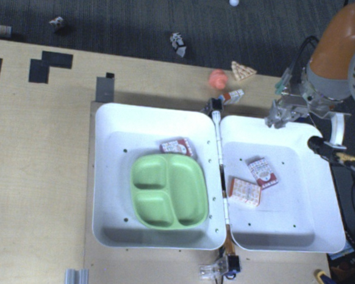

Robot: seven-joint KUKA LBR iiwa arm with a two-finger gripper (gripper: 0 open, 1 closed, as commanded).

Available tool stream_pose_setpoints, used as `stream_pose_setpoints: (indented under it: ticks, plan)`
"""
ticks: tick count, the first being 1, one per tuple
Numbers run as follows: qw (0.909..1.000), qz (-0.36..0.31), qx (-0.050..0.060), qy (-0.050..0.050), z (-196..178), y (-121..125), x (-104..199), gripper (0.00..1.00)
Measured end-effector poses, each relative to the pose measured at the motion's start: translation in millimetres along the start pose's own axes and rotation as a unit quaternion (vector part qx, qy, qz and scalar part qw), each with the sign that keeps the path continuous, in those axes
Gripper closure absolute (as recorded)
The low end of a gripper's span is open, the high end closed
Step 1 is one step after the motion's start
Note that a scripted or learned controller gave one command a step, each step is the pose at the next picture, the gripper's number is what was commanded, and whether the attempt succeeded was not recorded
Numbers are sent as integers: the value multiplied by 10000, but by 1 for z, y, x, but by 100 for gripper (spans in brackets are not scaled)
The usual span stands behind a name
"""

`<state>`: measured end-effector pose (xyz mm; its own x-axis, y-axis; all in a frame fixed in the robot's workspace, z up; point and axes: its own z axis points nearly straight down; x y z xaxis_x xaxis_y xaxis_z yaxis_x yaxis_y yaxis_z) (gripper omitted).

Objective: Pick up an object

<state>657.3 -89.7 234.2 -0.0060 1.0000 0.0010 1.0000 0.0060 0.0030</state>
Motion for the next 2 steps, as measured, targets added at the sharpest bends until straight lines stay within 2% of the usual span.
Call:
stream_pose_setpoints:
  ticks: [1,2]
  plan:
    - [10000,2,-4,-6,-1,0,-1,0]
    - [10000,20,-17,-6,148,-3,-6,0]
